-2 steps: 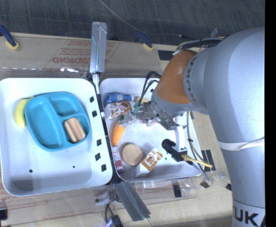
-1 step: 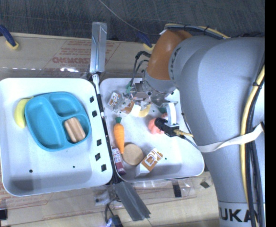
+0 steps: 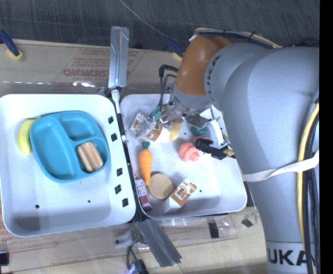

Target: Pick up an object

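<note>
A: Here, which step is in hand?

B: The reach. The arm (image 3: pixel 252 90) hangs over the far edge of the right bin (image 3: pixel 226 201), its tool (image 3: pixel 175 114) low among the clutter there; whether the tool is open or has hold of anything cannot be told. The next move calls for closing on one thing and lifting straight.

A: Count the contents.

B: Right bin: one carrot (image 3: pixel 145 163) by the left wall, one pink fruit (image 3: pixel 188 152) mid-bin, one brown disc (image 3: pixel 160 185), three small packets, one (image 3: pixel 183 192) at the near edge. Left bin (image 3: pixel 17 210): one blue tray (image 3: pixel 52 147), one bread roll (image 3: pixel 89 156), one banana (image 3: pixel 23 137).
</note>
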Motion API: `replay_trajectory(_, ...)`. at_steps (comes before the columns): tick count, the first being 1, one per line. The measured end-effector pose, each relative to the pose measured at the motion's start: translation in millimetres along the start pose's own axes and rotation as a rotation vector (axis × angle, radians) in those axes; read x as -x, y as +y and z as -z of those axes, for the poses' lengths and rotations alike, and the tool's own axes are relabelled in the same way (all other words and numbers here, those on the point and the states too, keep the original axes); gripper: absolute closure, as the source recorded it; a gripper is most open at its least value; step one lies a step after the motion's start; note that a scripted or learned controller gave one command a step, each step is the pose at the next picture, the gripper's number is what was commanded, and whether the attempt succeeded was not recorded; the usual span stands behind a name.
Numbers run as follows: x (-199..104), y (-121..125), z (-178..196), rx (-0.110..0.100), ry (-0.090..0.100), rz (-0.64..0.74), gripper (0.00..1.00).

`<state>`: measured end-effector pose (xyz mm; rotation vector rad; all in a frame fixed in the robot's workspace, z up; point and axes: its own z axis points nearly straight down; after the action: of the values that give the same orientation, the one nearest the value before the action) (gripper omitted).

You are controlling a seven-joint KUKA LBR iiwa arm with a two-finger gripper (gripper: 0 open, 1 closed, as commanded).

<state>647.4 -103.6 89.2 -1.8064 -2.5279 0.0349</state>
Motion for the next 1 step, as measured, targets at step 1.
replay_trajectory(1, -3.2, 3.5, 4.2, 0.009, -0.004, 0.272, 0.0)
